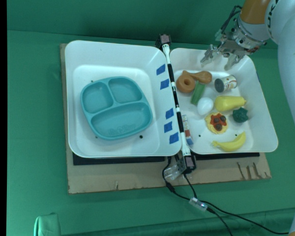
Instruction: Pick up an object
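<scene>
The right bin point(265, 132) holds toy food: a brown donut point(186, 83), a chicken drumstick point(202, 75), a green cucumber piece point(197, 93), a white egg point(205, 105), a small can point(225, 84) on its side, a yellow pear point(228, 103), a green broccoli point(241, 115), a little pizza point(218, 123) and a banana point(231, 143). My gripper point(220, 59) hovers over the far part of this bin, just above the drumstick and the can. Its fingers are spread open with nothing between them.
The left bin point(76, 63) carries a teal divided plate point(116, 107). A divider strip with blue tape tabs point(168, 97) runs between the bins. Cables point(196, 203) trail off the cardboard base at the front. The arm point(285, 28) comes down along the right side.
</scene>
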`<state>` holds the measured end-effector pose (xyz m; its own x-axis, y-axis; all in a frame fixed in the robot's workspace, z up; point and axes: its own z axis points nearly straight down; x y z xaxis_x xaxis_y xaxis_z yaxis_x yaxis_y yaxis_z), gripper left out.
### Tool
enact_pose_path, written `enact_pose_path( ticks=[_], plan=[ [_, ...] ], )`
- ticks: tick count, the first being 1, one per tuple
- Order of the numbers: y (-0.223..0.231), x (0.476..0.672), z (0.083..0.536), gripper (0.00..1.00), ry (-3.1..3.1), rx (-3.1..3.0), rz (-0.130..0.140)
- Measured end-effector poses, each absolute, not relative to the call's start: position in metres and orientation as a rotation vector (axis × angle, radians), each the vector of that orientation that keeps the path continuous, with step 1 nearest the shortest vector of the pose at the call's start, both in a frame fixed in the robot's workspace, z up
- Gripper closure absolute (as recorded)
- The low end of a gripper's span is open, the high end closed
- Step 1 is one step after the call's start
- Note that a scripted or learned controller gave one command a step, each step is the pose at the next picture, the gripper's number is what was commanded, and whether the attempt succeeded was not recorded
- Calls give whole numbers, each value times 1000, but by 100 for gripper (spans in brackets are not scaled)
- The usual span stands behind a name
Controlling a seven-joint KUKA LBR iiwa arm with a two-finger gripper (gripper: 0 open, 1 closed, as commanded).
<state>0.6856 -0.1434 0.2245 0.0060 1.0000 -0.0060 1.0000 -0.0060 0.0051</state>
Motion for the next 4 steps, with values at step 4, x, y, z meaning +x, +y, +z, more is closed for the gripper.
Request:
enact_pose_path(
  ticks=[4],
  plan=[
    [-169,473,191,0,2189,2215,18]
  ],
)
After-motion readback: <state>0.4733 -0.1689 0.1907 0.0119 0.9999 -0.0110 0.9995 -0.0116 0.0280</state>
